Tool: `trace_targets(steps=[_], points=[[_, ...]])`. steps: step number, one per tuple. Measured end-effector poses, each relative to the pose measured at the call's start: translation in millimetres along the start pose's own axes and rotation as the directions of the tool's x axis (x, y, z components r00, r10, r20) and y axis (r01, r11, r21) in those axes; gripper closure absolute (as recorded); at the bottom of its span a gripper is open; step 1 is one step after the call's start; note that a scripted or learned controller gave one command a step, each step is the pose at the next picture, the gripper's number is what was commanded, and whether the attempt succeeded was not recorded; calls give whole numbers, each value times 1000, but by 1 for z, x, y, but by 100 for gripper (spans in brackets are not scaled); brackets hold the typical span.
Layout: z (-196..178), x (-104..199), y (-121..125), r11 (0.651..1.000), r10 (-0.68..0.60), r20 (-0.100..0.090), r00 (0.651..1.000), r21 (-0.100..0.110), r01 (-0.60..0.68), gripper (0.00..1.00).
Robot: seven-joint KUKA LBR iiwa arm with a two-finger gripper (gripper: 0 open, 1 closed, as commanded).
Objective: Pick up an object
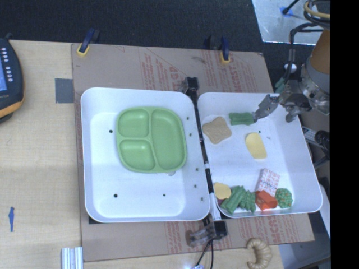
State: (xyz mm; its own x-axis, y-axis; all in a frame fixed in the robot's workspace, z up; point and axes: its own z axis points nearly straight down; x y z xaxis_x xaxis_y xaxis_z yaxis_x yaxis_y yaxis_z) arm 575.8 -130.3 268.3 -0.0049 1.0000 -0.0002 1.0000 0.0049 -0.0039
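My gripper (277, 113) hangs over the far right corner of the right bin (297, 150), open, with nothing between its fingers. Its left finger (263, 109) ends just right of a dark green piece (240, 118). Further into the bin lie a tan bread slice (216, 130) and a pale yellow piece (256, 145). Along the bin's near edge sit a pink-and-white packet (267, 180), a red piece (265, 200), a broccoli floret (284, 197), green beans (238, 199) and a small yellow piece (222, 190).
The left bin (101, 195) holds a light green divided plate (151, 139). A black divider clamp (192, 86) sits between the bins. A handheld pendant (8, 77) lies at the far left, and a tan curled object (259, 252) lies in front of the bins.
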Motion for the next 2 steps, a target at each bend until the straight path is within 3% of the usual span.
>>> trace_targets(steps=[1, 2], points=[[58, -35, 0, 1000, 2, 1, 1000, 3, -2, 0], [118, -50, 18, 1000, 0, 1, 1000, -1, 0, 0]])
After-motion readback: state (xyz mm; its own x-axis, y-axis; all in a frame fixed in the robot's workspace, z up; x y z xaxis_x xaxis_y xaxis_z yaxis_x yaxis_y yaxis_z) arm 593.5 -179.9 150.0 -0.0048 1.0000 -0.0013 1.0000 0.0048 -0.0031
